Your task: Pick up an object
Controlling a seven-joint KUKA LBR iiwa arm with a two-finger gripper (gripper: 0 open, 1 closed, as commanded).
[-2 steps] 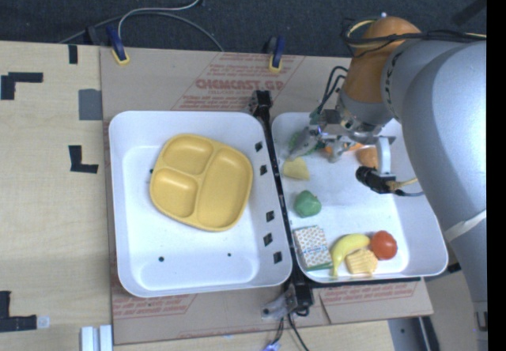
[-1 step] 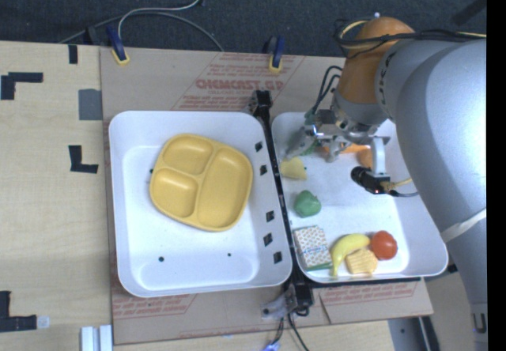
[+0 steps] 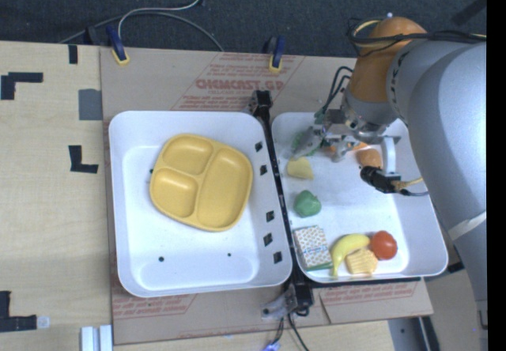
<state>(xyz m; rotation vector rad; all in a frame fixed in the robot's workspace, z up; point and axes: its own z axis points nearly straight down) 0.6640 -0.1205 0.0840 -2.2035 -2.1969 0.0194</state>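
Over the far part of the right bin [image 3: 419, 207], my gripper [image 3: 336, 140] hangs low; I cannot tell its state from this angle. Just beside it, toward the near left, lies a pale yellow piece [image 3: 300, 168], with a green piece [image 3: 307, 203] nearer still. Along the near wall sit a checkered packet [image 3: 311, 246], a banana [image 3: 348, 248], a tomato [image 3: 383, 244] and a cracker [image 3: 362, 262]. A yellow divided plate [image 3: 201, 181] rests in the left bin [image 3: 130, 207].
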